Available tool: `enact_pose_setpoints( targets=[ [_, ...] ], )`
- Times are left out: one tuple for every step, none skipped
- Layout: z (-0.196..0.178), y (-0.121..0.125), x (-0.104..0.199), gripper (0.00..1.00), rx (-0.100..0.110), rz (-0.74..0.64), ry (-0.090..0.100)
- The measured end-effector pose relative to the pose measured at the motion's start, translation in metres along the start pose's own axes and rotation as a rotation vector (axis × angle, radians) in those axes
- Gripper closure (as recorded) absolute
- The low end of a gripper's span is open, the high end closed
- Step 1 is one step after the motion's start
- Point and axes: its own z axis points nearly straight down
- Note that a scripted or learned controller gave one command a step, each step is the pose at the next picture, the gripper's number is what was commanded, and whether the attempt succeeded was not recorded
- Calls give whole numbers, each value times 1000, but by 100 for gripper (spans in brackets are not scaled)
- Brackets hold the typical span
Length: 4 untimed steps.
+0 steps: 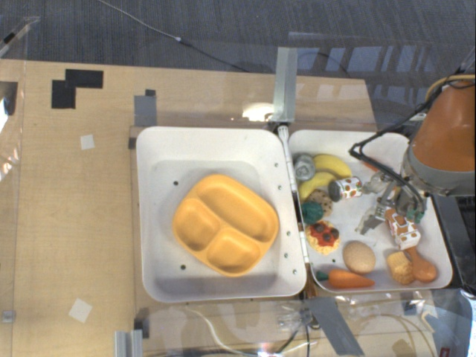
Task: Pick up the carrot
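The orange carrot (349,278) lies flat along the front wall of the right bin (445,238), its tip pointing right. My gripper (378,219) hangs over the middle of that bin, behind the carrot and to its right, and well apart from it. Its fingers look open, with nothing between them. The grey arm with its orange band (446,129) comes in from the right.
A tan egg (359,256) sits just behind the carrot. A red-and-white carton (402,230), a bread cube (400,266) and a drumstick (424,268) lie to the right. Bananas (329,171), a can (303,168) and a green item (312,211) crowd the bin's left. A yellow divided plate (225,224) sits in the left bin (152,199).
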Motion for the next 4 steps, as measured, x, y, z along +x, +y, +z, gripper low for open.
enact_pose_setpoints(
  targets=[
    [0,0,0,0,0,0,0],
    [19,29,68,0,1,348,7],
    [66,25,64,0,-2,442,-4],
    [-12,-11,11,0,0,578,-3]
  ],
)
